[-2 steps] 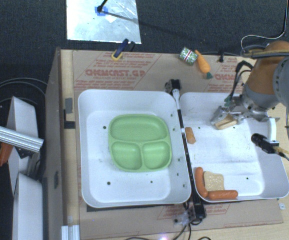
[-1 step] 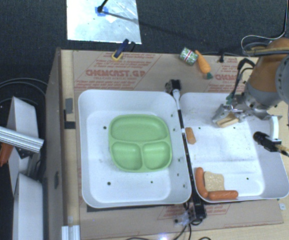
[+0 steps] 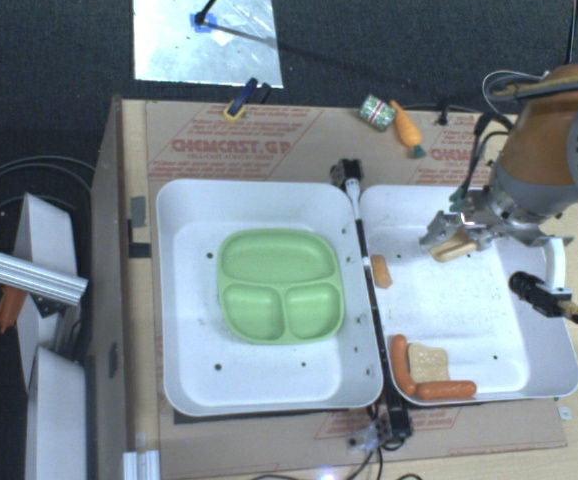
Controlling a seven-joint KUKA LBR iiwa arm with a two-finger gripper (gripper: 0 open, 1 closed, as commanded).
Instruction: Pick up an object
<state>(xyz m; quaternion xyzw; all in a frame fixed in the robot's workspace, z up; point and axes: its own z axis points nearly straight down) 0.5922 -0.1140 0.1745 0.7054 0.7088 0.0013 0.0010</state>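
The tool (image 3: 456, 236) hung over the right white plastic bin (image 3: 559, 368) near its far edge, pinching a flat tan wooden-looking block (image 3: 456, 249) whose long axis ran roughly along that edge, tilted slightly. A smooth orange sausage (image 3: 445, 390), a pale bread slice (image 3: 430, 362) and another orange sausage (image 3: 400, 359) lay at the bin's near-left corner. A glossy green three-compartment plate (image 3: 280, 284) sat mid-left bin (image 3: 194, 218).
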